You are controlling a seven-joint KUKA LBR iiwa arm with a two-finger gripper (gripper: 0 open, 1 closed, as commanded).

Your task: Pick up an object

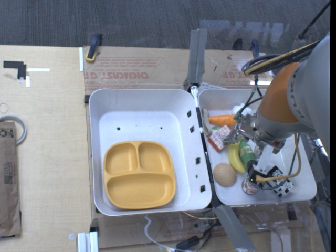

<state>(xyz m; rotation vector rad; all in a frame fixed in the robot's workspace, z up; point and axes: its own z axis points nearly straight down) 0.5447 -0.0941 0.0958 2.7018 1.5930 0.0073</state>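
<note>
A grey robot arm (307, 96) with an orange band reaches in from the right, over the right-hand white bin (310, 190). Its gripper (251, 143) hangs low among a cluster of toy foods; whether it is clenched or released cannot be told (the wrist hides that part). Well to the gripper's left, in the left white bin (105, 119), lies a yellow divided plate (139, 174). Just left of the gripper is a red and white packet (219, 137), with an orange carrot (222, 120) beyond it. A yellow banana (235, 159) and a green item (247, 153) lie right beside the gripper, and a tan round object (224, 175) sits nearer the camera.
</note>
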